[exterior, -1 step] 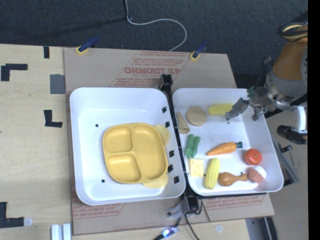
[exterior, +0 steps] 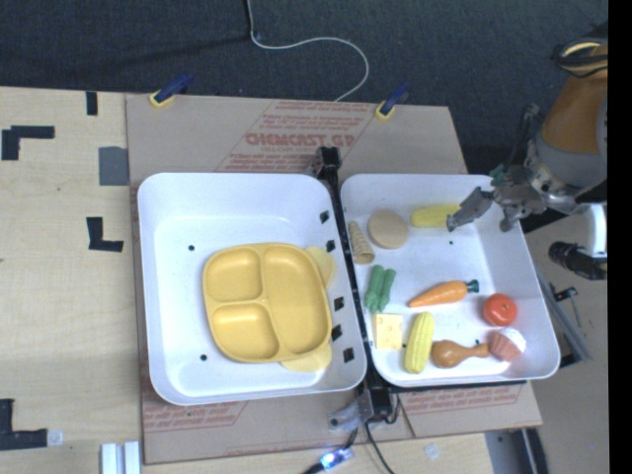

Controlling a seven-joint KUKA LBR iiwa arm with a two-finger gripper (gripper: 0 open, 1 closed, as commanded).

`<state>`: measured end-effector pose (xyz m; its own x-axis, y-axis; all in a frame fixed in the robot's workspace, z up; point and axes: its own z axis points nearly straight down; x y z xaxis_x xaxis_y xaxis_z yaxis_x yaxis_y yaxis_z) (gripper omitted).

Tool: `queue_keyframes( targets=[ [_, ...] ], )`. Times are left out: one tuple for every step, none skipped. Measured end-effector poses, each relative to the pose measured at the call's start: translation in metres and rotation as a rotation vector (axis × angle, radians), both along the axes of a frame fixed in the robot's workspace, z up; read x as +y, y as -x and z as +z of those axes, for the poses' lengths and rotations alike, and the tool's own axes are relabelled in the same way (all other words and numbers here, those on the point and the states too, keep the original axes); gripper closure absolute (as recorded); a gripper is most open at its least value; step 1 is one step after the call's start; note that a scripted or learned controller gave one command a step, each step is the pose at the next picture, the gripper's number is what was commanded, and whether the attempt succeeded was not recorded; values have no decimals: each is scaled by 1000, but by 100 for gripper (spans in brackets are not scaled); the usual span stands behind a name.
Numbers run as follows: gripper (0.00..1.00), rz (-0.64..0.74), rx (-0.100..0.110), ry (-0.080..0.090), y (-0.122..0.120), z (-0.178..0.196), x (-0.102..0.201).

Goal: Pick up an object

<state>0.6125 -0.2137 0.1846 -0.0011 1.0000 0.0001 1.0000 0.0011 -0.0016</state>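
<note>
Toward the upper right of the frame, the gripper (exterior: 484,208) hangs over the far part of the right bin (exterior: 538,309), its two fingers spread apart with nothing between them. Just left of it lies a yellow banana (exterior: 433,216), the nearest candidate for picking; it looks like light, stiff toy plastic, smooth and probably a little slippery, so I would judge a pinch across its narrow middle safest. Beside the banana sits a tan round bun (exterior: 388,230), close enough to be nudged if the fingers come down wide. Lower in the same bin lie a green vegetable (exterior: 379,287), an orange carrot (exterior: 440,292), a red tomato (exterior: 500,310), a corn cob (exterior: 420,340), a yellow cheese slice (exterior: 389,331) touching the corn, and a brown drumstick (exterior: 458,353) near the bottom rim. These crowd one another, so a grasp there risks catching two at once. At centre left of the frame, the left bin (exterior: 168,265) holds a yellow divided plate (exterior: 267,300), well apart from the gripper. Both bins rest on a cardboard sheet (exterior: 197,131) on the desk (exterior: 49,265).
</note>
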Motion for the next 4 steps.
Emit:
queue_keyframes(
  targets=[
    [0,1,5,0,-5,-55,9],
    [0,2,0,2,-5,-102,10],
    [100,2,-4,3,-7,-89,10],
    [100,1,-4,1,-11,-40,2]
  ],
)
